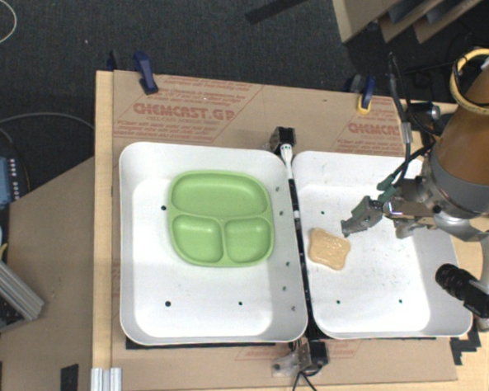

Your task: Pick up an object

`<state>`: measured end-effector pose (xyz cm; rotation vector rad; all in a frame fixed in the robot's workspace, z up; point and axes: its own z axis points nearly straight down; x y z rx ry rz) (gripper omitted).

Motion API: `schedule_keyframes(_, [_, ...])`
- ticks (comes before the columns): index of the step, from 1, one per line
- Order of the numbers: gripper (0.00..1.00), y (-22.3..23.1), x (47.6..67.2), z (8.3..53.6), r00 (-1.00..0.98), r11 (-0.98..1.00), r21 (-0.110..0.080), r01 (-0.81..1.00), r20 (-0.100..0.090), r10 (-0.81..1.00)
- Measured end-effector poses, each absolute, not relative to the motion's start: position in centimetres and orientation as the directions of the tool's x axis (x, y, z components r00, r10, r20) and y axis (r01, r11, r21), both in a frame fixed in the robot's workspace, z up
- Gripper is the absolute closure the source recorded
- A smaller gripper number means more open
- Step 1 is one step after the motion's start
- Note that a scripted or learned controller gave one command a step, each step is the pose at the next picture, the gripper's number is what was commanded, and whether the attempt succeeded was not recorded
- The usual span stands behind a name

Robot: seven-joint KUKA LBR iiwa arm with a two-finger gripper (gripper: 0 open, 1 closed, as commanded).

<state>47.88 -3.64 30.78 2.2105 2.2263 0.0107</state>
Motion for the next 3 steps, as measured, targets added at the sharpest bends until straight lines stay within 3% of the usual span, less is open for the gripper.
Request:
schedule_keyframes(1, [1.00,-4.0,48.0,31.3,0.000,0.000,0.004,1.000,-0.001,1.000])
schedule_keyframes(2, [1.00,5.4,48.0,40.0,-0.011,0.011,0.012,1.000,0.003,1.000])
schedule_keyframes(3, [1.00,9.6,48.0,43.9,-0.006,0.006,0.006,1.000,0.002,1.000])
